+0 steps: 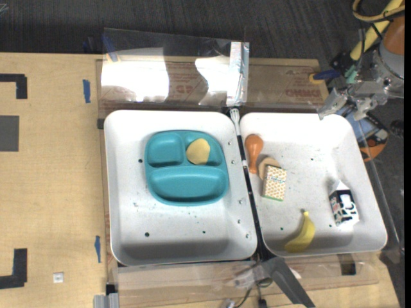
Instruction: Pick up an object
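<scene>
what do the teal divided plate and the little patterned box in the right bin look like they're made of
Teal divided plate: probably molded plastic, smooth, slightly glossy; its even color and rounded compartment walls suggest this.
Patterned box: likely thin cardboard, matte, with flat faces, sharp edges and a printed dot pattern. The view is too coarse to be sure.

Surface [51, 191]: pale wood-grain board, covering the left and lower part of the view, marked with black tape corners [18, 85] and short blue tape strips [85, 90]. A grey square patch [8, 133] sits near its left edge. Floor [192, 5]: dark grey carpet across the top of the view. Cardboard sheet [282, 85]: brown, printed in red lettering, lying behind the two bins. Clear plastic panel [173, 76]: standing over the cardboard, catching bright glare from overhead light. Yellow cable loop [376, 2]: at the upper right corner.
</scene>
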Motion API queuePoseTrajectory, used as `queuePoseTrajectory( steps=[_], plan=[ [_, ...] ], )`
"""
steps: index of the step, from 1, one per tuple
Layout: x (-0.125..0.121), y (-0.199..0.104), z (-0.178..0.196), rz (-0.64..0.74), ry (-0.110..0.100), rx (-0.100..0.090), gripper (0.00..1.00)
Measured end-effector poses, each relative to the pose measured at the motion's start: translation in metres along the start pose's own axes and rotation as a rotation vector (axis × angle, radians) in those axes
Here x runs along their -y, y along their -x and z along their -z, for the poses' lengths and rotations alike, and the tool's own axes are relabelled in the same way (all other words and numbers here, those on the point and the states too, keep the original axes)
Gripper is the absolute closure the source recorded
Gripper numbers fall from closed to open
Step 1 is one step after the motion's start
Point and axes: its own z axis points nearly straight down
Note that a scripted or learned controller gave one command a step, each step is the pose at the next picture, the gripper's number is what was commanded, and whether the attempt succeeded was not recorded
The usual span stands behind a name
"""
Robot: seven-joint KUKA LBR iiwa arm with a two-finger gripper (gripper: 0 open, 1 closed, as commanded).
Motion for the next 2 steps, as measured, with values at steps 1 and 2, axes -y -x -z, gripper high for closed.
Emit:
queuePoseTrajectory(
  steps=[1,2],
  plan=[
    [0.035,-0.079,-0.139,0.038,-0.011,-0.003,0.0],
    [-0.028,-0.06,-0.177,0.162,0.004,0.002,0.0]
  ],
)
